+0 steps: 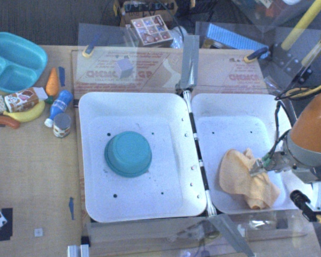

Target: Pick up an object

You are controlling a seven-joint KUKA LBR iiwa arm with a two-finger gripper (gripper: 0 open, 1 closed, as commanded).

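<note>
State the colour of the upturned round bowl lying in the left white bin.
Teal blue; the upturned round bowl shows best in the camera view.

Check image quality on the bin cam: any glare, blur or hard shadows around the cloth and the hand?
Camera view: lighting is even and soft; the white bins are bright but keep their dots and rims. The teal bowl and the yellow cloth read sharp. The hand at the cloth's right edge is small and dim, so its fingertips are hard to resolve. The clear panels behind the bins show faint reflections.

Light: bright, even, from overhead
Shadows: faint under the teal bowl
Glare: white bins slightly washed
Focus: generally soft
</note>
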